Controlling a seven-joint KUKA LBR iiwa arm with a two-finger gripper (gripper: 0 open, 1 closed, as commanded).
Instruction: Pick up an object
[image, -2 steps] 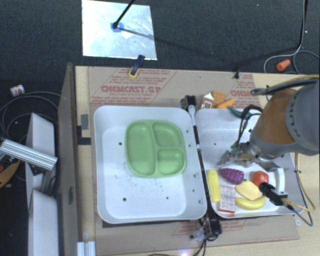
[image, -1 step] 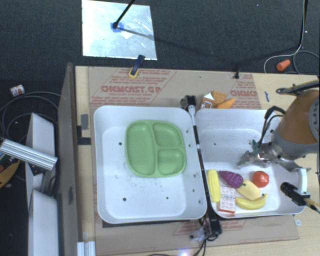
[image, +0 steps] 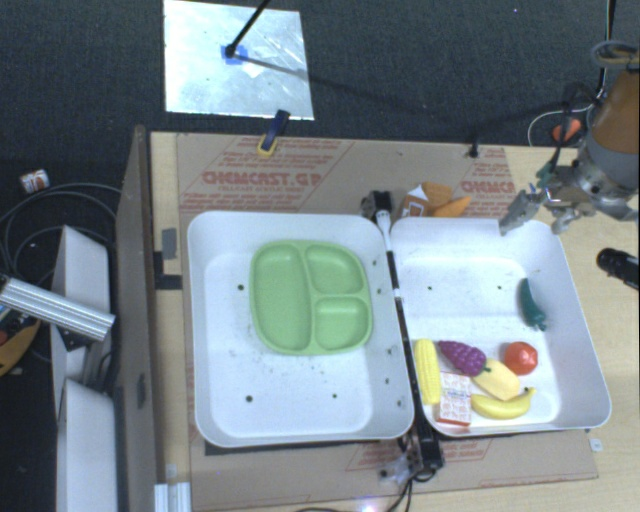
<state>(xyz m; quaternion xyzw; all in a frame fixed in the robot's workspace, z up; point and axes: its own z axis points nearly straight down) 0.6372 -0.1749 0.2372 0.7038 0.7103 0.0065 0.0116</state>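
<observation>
The toys lie in the right bin (image: 560, 262), bunched in its near corner: a corn cob (image: 426, 370) by the inner wall, a purple grape bunch (image: 462, 355) beside it, a red tomato (image: 519, 357) further right, a yellow banana (image: 503, 404) along the front wall and a small red-and-white packet (image: 455, 399) between cob and banana. A dark green piece (image: 531, 304) rests apart, by the bin's right wall. The gripper (image: 538, 212) hangs over the bin's far right corner, fingers spread with nothing between them. The left bin (image: 215, 330) holds a green divided plate (image: 309, 297).
</observation>
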